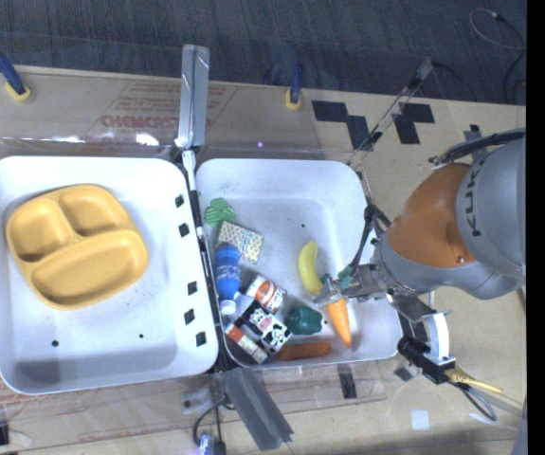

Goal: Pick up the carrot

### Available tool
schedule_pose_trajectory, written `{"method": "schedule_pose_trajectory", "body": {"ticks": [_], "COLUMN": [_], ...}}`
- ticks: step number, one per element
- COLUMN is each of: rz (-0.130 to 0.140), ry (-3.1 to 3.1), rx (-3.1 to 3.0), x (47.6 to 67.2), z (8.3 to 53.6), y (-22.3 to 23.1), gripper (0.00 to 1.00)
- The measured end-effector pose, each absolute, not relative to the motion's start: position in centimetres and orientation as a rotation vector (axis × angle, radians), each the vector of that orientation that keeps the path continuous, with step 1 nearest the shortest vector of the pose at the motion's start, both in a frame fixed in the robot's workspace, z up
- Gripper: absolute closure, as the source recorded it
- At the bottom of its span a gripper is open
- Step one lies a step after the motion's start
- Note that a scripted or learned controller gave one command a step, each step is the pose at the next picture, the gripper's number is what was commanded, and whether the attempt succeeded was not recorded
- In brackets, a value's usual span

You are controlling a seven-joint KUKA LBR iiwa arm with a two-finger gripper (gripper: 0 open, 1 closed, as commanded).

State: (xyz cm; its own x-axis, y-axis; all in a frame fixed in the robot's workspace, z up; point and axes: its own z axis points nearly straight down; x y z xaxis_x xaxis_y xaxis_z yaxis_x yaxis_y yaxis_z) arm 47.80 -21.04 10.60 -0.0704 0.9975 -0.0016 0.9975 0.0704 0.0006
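The orange tapered carrot lies in the right white bin, near its right wall, long axis near-vertical, tip toward the front. The gripper sits at its top; jaws' opening: can't tell.

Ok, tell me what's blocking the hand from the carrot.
Nothing visible. The hand is right at the carrot's upper end in the right bin; the banana lies just beside it, not between.

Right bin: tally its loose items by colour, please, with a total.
Orange: 2, the carrot and a sausage-shaped piece
Yellow: 1, the banana
Green: 2, a leafy piece and a dark round piece
Blue: 1, a bottle
Mixed print: 3, a patterned card, a can, a cow-print box
Total: 9
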Motion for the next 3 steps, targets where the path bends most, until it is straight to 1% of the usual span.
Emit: {"method": "schedule_pose_trajectory", "body": {"ticks": [1,2,3], "rz": [0.002,0.0,-0.002], "ry": [2.378,2.328,2.435], "rx": [2.056,2.109,1.989], "x": [47.8,47.8,55.4], "z": [9.3,23.5,16.3], "y": [-20.9,-17.9,-15.6], "gripper": [1.0,1.0,1.0]}}
